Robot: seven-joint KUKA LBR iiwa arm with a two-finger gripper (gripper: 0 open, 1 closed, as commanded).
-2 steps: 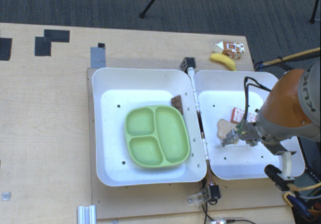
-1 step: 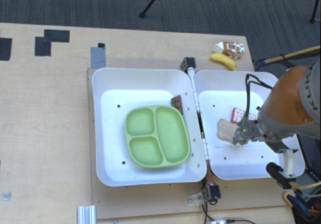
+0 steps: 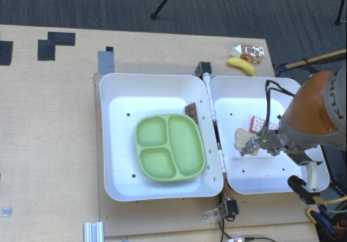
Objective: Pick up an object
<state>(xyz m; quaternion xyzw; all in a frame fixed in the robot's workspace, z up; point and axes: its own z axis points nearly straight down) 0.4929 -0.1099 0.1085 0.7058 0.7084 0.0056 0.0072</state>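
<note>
In the right bin (image 3: 255, 178) lie a tan, flat cookie-like piece (image 3: 242, 137) and a small red-and-white packet (image 3: 257, 124). My gripper (image 3: 250, 148) hangs low over the right bin, reaching in from the right, its tip just below and to the right of the tan piece and touching or nearly touching it. The red packet lies a little above the gripper tip. The grey arm with its orange band (image 3: 309, 110) covers the bin's right side.
A green three-compartment plate (image 3: 169, 147) fills the middle of the left bin (image 3: 119, 127), with a small brown block (image 3: 191, 110) at its upper right. A yellow banana (image 3: 241, 65) and a small packet (image 3: 250, 51) lie on the bench behind the right bin.
</note>
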